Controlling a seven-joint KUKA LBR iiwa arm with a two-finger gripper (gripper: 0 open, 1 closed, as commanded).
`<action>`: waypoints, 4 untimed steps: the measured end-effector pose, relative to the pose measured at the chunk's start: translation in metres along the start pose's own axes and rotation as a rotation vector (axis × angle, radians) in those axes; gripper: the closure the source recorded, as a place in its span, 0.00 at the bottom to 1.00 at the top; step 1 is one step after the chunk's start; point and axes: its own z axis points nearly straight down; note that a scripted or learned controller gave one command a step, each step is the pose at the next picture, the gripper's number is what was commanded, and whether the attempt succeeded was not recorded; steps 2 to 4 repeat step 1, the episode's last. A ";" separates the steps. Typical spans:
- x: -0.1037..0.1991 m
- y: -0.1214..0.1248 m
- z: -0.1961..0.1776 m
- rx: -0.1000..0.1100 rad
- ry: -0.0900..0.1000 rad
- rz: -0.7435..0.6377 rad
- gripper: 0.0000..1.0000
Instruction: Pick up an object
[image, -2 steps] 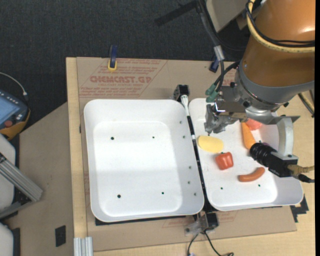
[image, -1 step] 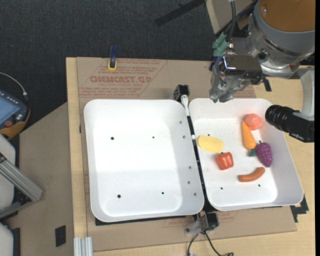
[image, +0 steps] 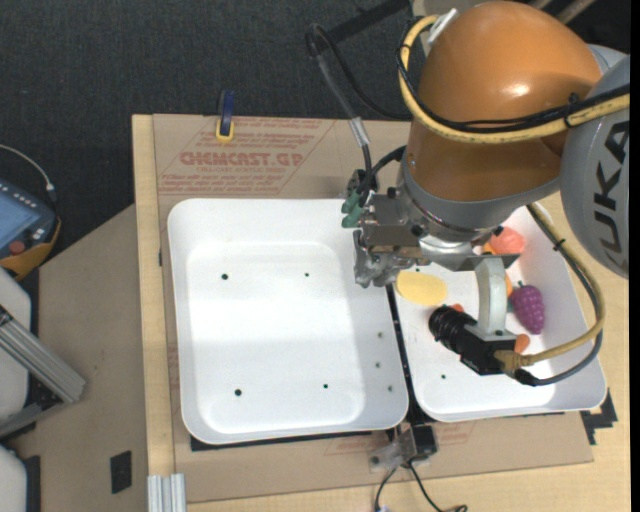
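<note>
My gripper (image: 376, 266) hangs over the inner edge of the right bin (image: 520, 398), close to the divide between the two bins. Just right of it a flat yellow oval object (image: 422, 290) lies on the bin floor, apart from the gripper. A purple bunch of grapes (image: 529, 308) rests further right. An orange-pink object (image: 508, 242) shows at the bin's back, partly hidden by the arm. A small orange piece (image: 456, 309) peeks out near the yellow object. The arm's large orange body hides much of the right bin.
The left bin (image: 270, 330) lies beside the right one on a cardboard sheet (image: 250, 150). A blue clip (image: 227, 115) sits at the cardboard's back edge. Cables run behind the arm at the top.
</note>
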 end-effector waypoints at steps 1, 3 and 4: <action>0.046 0.001 -0.052 -0.022 0.007 -0.006 1.00; 0.046 0.001 -0.052 -0.022 0.007 -0.006 1.00; 0.046 0.001 -0.052 -0.022 0.007 -0.006 1.00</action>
